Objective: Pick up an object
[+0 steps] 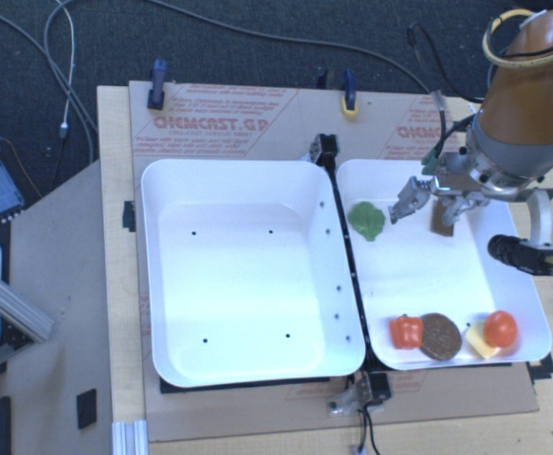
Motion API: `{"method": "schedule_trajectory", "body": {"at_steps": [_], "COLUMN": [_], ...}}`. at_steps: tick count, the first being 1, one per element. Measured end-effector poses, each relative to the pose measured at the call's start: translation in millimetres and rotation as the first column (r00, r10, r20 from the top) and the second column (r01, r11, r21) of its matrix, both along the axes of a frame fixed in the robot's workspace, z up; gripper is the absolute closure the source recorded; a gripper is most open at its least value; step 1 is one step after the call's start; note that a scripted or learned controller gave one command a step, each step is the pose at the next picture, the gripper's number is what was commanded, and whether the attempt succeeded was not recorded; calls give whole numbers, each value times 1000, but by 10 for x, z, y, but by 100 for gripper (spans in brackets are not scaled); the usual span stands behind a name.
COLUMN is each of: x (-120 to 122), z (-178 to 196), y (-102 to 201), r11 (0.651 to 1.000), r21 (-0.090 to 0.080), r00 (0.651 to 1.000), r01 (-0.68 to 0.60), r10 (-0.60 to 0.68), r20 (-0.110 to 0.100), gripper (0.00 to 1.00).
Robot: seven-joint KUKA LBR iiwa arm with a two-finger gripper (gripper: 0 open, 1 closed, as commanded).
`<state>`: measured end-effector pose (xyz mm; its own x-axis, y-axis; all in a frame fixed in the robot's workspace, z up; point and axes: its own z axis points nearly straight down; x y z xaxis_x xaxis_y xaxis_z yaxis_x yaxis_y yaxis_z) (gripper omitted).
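Two shallow white bins sit side by side; the right-hand bin [466,282] is entered by the two-finger gripper [426,211], fingers spread with nothing between them. A leafy green lump [366,220] lies just beside it (hard against the dividing rim). Open floor is left mid-bin; a red pepper piece [406,331] and brown round disc [439,336] crowd the near edge.

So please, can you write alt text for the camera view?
The gripper hangs open over the right bin, beside a green object. A red object, a brown disc and other small items line its near edge.
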<state>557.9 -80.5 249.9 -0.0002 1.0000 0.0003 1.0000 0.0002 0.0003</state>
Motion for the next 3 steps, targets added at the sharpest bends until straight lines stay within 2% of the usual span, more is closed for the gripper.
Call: {"method": "schedule_trajectory", "body": {"at_steps": [1, 2, 3], "x": [-680, 150, -501], "z": [-312, -1072, -270], "y": [193, -329, -11], "r11": [1000, 1000, 1000], "r21": [1, -1, 0], "r00": [1000, 1000, 1000], "r01": [0, 1, -1], "r10": [0, -1, 1], "r20": [-4, 4, -1], "gripper": [0, 0, 0]}}
